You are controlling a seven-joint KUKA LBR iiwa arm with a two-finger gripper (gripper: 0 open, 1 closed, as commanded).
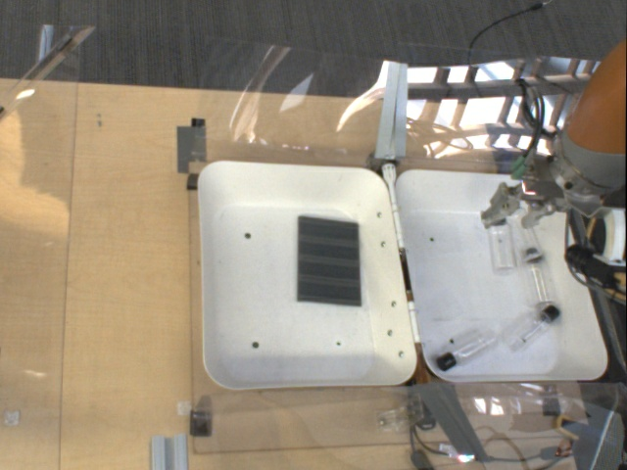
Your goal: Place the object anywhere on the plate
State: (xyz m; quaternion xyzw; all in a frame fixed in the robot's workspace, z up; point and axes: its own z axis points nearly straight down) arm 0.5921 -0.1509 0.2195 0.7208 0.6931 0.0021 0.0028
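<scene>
Pale wood bench under me, dark carpet beyond it, and 2 shallow white bins side by side. I take the dark ribbed plate (329, 260) as my landmark; it lies flat in the middle of the left bin (225, 262). All the clear tubes lie well to the right of it, in the right bin (441, 213). One tube (504, 248) sits just below my gripper (513, 209), another slim one (538, 284) beside it, and 3 with dark caps lie lower: one (463, 349) nearest the plate, one (526, 335) further right, one (546, 313) just above that.

My jaws hang over the upper tube; whether they are open or shut I cannot tell, and nothing shows between them.

I judge these tubes light, stiff and slick, likely thin plastic or glass, so they may roll or squirt out. I would close across the middle of the barrel, square to its length, gently.
</scene>
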